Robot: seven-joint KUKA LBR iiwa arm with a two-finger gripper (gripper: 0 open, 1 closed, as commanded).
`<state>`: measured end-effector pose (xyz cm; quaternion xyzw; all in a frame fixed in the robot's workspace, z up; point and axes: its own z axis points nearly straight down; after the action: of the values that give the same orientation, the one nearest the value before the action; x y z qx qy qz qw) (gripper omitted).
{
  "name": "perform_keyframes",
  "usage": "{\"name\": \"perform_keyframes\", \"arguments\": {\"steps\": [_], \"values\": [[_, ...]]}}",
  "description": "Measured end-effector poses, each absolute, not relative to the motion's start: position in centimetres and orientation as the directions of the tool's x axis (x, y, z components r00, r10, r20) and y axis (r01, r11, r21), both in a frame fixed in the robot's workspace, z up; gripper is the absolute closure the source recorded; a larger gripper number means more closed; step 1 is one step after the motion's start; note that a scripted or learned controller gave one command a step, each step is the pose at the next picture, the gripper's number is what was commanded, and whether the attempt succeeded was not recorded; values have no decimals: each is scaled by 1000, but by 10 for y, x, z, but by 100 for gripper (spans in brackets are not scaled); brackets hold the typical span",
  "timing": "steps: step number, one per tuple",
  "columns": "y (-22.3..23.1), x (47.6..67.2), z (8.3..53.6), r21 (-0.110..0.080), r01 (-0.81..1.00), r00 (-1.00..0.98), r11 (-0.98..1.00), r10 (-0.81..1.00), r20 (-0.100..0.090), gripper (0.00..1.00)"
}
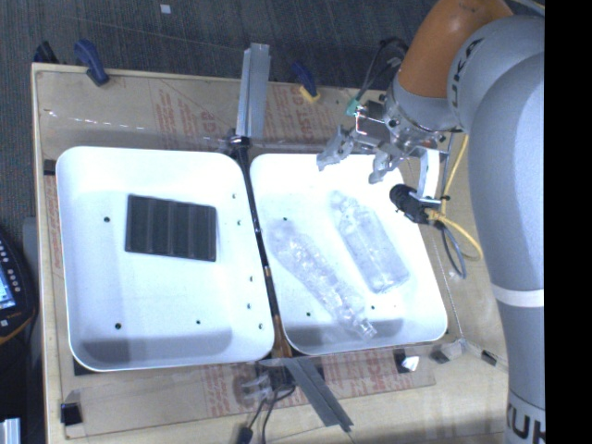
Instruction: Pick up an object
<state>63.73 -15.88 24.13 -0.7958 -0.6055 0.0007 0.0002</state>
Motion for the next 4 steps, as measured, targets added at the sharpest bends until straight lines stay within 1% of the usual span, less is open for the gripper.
{"name": "perform_keyframes", "arguments": {"steps": [1, 2, 3, 4], "values": [[-159, 590, 236, -8, 874, 485, -485, 874, -2, 0], [-196, 549, 245, -5, 959, 283, -283, 959, 0, 0], [-202, 521, 230, -7, 694, 720, -720, 694, -1, 0], [-170, 555, 348, 0, 440, 898, -898, 440, 1, 0]]}}
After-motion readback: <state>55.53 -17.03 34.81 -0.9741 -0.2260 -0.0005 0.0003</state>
